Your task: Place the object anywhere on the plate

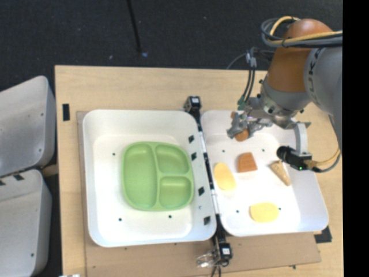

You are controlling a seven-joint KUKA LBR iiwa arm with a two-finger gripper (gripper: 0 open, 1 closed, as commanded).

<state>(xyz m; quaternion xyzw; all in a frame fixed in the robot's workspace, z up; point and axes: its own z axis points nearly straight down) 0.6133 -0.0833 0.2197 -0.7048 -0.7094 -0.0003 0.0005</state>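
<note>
From above, the gripper [242, 127] hangs low in the right bin [305, 212], fingers closed on a small orange-brown object [242, 135]. The smooth green plate [157, 175], with 3 compartments, sits in the left bin [98, 212]

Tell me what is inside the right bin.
In the right bin: two yellow pieces, an orange-brown block and a tan wedge. The end effector covers a small orange object, mostly hidden.

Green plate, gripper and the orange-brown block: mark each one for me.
green plate [157, 175]: camera view, on the divider ridge between its compartments.
gripper [241, 128]: camera view, midway between its fingertips.
orange-brown block [247, 163]: camera view, centre of its top face.
</note>
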